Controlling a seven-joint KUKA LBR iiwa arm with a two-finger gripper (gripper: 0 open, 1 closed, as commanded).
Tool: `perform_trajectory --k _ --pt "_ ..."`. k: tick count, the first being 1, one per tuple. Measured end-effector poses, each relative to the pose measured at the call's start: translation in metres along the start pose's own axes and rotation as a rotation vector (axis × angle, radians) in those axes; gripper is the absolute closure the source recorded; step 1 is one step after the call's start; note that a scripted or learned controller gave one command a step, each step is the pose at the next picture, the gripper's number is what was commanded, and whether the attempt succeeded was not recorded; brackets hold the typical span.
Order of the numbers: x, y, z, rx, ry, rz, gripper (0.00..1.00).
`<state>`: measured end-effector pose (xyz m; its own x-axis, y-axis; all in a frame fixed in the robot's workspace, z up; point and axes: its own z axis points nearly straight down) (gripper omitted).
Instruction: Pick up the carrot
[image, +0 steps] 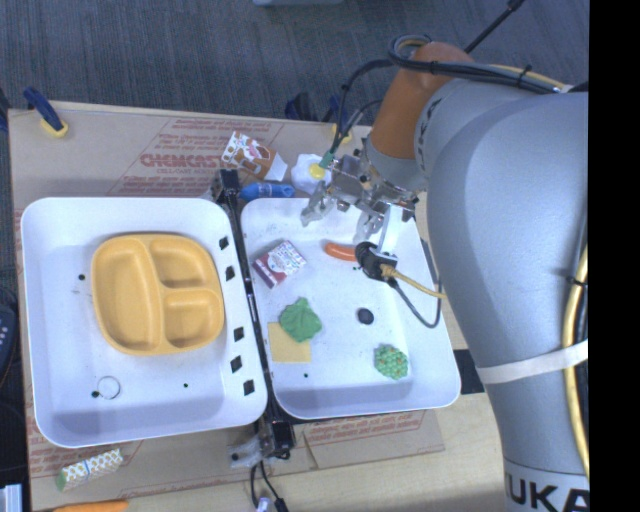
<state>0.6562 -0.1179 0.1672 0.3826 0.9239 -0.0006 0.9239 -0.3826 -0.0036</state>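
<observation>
Overhead and at a slant, the camera looked down on two shallow white bins set side by side on a cardboard-covered bench. Farthest left, the left bin held a yellow divided tray. Across the black clips joining the two, the right bin held a small red-and-white packet near its left wall, then a green leafy piece resting on a yellow square, a small dark disc and a green bumpy ball toward the near right. The carrot lay on the floor of the right bin in its upper middle part, an orange sliver with its long axis running roughly left to right across the view, its right end hidden behind the arm's hardware. The gripper, reaching in from the right under the orange band of the grey arm, hung just above the carrot in the picture, toward the bin's far wall; nothing could be seen between its fingers, and whether they were spread or closed could not be told. Judging from this, the carrot lay close below the gripper toward the viewer, so a short move that way and a descent across its long axis seemed to be called for.
</observation>
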Motion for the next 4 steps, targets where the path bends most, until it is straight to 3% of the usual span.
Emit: perform_trajectory --k 1,2,3,4 --pt "-0.035 -0.027 0.051 0.003 0.0 0.19 0.0" --pt "-0.094 -0.004 0.012 0.0 0.001 0.208 0.0" --pt "-0.042 -0.077 0.077 0.004 0.001 0.271 0.0" --pt "-0.004 -0.01 -0.012 0.0 0.001 0.131 0.0"
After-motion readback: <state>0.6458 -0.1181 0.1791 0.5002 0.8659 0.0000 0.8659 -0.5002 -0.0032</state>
